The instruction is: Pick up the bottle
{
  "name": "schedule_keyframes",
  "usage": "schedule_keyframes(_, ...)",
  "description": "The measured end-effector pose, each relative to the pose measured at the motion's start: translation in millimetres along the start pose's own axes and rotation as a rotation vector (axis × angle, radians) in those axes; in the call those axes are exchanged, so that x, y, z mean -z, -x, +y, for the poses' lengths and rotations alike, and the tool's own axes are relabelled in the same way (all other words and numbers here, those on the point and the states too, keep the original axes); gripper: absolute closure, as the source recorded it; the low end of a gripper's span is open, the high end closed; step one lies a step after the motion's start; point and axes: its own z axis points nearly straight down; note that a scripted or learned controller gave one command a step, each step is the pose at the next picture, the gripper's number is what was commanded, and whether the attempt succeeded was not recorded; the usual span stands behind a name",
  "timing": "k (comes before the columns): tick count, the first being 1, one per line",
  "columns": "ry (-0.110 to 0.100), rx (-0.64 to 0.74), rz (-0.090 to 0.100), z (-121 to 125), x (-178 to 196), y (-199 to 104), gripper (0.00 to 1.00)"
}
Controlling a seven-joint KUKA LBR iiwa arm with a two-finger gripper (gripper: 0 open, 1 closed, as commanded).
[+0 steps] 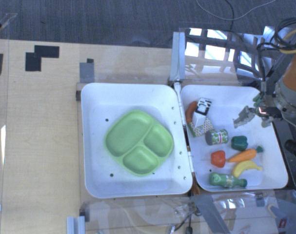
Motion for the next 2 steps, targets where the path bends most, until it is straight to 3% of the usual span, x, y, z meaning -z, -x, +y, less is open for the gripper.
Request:
schedule_keyframes(1, 0.0, 0.215, 0.0, -34, -57, 5, 0.0)
schedule_keyframes(2, 0.012, 0.15, -0.004, -1, -151, 20, 0.0)
